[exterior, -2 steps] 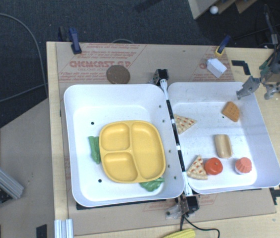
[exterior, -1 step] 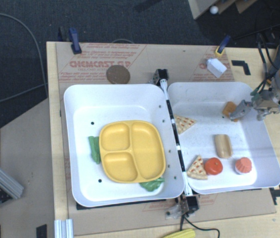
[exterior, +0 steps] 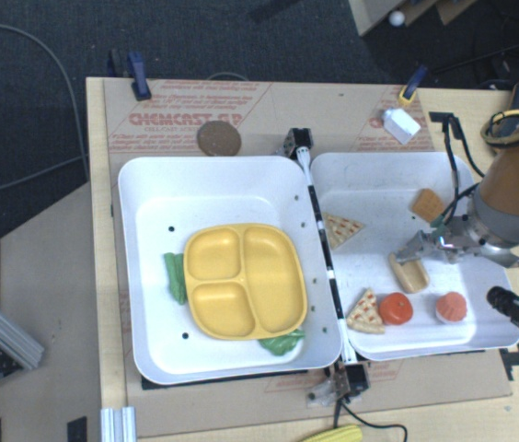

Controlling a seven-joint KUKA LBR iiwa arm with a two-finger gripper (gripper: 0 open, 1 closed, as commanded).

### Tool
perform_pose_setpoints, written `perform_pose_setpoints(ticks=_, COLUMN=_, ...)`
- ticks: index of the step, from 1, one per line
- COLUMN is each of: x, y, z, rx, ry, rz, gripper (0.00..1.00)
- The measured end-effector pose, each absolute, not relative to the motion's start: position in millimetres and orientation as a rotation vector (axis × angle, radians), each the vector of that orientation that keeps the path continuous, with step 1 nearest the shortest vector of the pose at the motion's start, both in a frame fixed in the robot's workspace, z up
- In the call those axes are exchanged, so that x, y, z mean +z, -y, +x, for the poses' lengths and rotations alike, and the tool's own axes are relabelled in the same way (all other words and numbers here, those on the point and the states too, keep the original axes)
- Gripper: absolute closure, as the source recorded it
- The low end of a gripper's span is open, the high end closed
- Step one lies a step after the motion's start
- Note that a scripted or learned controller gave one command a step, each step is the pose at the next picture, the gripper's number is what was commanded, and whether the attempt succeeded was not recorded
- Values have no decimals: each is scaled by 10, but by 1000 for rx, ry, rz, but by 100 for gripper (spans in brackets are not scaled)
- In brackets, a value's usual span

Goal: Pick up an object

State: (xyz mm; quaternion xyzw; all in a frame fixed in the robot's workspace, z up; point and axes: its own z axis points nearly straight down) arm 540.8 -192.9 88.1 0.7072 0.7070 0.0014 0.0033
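Observation:
The right bin [exterior: 370,178] holds several toy foods. A tan bread piece [exterior: 410,273] lies in its middle. A red tomato [exterior: 395,308] sits next to a pizza slice [exterior: 365,312] near the front wall. A red-orange fruit [exterior: 451,308] is at the front right, a second triangular slice [exterior: 340,228] lies by the left wall, and an orange-brown block [exterior: 428,203] sits toward the back. My gripper [exterior: 425,244] reaches in from the right and hangs just above the bread piece, at its far edge. Nothing shows between its tips.
The left bin [exterior: 149,210] carries a yellow divided plate [exterior: 244,279] with green leaves [exterior: 176,276] at its left and front edges. On the bench behind the bins are a brown disc [exterior: 218,139], a white block [exterior: 401,124] and blue clamps [exterior: 137,75].

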Motion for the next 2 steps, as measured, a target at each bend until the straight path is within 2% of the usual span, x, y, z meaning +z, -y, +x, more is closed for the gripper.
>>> perform_pose_setpoints(ticks=1, x=884, y=1505, z=5184, rx=8, ry=-2215, rz=2217, gripper=0)
perform_pose_setpoints(ticks=2, x=952, y=994, z=5231, rx=1, ry=-2222, rz=2220, gripper=0)
